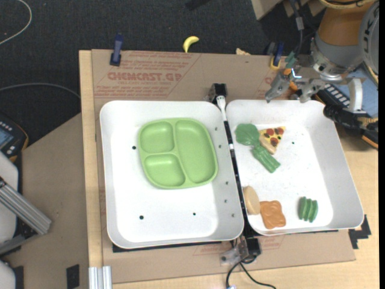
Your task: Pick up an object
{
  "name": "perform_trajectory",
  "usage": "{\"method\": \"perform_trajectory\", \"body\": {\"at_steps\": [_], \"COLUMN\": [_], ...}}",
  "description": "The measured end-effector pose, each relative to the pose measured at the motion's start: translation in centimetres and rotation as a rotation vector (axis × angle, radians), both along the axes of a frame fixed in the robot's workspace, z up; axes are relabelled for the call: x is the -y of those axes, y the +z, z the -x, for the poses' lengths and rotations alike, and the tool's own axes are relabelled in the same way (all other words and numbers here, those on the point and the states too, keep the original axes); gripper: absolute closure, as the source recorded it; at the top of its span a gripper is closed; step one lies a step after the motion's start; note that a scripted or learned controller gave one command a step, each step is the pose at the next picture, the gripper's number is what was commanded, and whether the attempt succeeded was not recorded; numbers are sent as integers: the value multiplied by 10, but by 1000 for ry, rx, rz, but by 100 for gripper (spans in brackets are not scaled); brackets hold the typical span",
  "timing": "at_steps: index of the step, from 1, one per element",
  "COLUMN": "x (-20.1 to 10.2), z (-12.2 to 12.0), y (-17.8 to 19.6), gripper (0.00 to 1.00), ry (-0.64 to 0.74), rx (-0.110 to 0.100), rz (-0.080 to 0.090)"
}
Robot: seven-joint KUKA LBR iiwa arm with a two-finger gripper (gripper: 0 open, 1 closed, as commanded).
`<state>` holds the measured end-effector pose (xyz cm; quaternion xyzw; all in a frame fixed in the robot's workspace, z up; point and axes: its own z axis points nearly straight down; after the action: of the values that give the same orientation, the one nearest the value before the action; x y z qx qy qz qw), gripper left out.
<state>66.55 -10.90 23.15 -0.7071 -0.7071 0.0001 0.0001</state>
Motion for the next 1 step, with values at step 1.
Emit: {"method": "perform_trajectory", "body": {"at_steps": [1], "x": [6], "z": [6], "y": [-130], "gripper": [0], "ry": [0], "rx": [4], "rz": [1]}}
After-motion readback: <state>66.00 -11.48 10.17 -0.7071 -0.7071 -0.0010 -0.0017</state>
